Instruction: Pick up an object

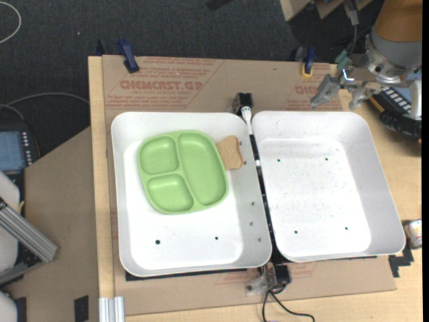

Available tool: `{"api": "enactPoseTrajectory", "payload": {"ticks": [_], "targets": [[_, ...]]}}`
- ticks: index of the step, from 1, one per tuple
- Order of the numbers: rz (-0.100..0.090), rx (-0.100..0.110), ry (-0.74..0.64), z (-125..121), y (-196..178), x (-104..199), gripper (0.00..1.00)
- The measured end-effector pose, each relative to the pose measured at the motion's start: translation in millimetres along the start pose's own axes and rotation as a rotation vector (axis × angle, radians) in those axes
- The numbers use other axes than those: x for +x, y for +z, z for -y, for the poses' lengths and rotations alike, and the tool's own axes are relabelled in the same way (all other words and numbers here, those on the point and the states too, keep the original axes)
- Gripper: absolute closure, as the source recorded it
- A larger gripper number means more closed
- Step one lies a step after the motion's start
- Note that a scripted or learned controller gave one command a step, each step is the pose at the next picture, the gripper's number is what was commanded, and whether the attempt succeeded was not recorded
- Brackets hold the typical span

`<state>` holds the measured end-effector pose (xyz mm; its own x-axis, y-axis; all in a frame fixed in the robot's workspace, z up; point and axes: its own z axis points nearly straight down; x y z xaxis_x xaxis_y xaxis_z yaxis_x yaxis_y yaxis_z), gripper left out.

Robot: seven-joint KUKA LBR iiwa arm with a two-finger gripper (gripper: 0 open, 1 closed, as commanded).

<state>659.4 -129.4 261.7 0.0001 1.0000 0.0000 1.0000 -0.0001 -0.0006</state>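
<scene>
We see two shallow white plastic bins side by side on the brown cardboard tabletop [167,79]. In the left white bin [134,240] lies a flat green plastic plate with three little sections [182,172]. Touching its edge at about two o'clock is a small tan, squarish sponge-like block [230,152]. The right white bin [375,180] has only small dark specks on its floor.

The grey arm with the orange band [400,19] comes in at the top right. Its claw [342,89] hangs over the tabletop just past the far edge of the right bin, at about twelve o'clock from that bin's middle. Its two fingers [324,91] look spread apart, with nothing between them, so we call it released and holding nothing.

We think the tan block is the easier thing to pick up. It looks light and a bit soft, so it should squash a little and not slip. Its long side runs from about eleven o'clock to five o'clock, so we would pinch it across the short way, from its two long sides.

The green plate looks light but stiff and smooth, and it lies flat. Its long way runs from about ten o'clock to four o'clock. We would have to grab its thin rim, which could slip.
</scene>
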Motion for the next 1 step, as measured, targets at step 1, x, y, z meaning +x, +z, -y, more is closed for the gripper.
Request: {"api": "enactPoseTrajectory", "payload": {"ticks": [1], "targets": [[0.007,-0.022,0.002,40.1,-169.8,-22.7,0.0]]}}
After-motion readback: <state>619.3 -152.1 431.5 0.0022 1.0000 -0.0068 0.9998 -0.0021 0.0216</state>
